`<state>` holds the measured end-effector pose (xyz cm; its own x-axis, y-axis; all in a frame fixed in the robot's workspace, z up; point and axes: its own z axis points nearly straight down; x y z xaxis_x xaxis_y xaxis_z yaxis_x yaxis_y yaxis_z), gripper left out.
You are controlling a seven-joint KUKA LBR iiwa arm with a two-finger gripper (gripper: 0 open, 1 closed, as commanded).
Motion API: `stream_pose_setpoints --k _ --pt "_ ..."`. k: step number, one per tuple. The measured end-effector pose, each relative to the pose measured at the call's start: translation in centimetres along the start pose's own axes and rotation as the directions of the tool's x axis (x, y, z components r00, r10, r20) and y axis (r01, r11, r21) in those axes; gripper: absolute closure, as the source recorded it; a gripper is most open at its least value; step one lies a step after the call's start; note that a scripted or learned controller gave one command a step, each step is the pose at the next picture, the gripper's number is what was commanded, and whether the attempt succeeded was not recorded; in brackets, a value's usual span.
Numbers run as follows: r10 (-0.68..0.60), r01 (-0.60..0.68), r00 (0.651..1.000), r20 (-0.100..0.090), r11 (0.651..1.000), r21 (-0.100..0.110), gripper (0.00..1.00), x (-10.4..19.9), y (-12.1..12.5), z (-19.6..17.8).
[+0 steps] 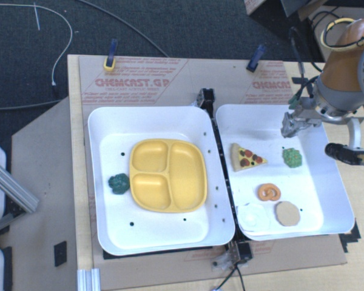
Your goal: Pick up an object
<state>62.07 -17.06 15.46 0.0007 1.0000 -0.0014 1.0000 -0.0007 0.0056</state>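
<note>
The gripper point(289, 128), its spread unclear, is hovering near the right bin's point(333, 180) far edge, risking closing short of the green broccoli point(292, 157).

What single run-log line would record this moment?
tool: over right bin, above green broccoli toy | right bin: pizza slice, pretzel, tan cookie | left bin: yellow tray, dark green toy

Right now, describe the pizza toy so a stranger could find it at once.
Look in the right-hand white bin. Near its left wall lies the pizza slice, a yellow wedge with red dots. Its neighbours, the green broccoli and the orange pretzel, are rounded.
</note>
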Motion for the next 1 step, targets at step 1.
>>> stream_pose_setpoints --k 1 --pt "-0.001 0.001 1.000 0.001 1.000 -0.004 1.00 -0.66 0.22 -6.40"
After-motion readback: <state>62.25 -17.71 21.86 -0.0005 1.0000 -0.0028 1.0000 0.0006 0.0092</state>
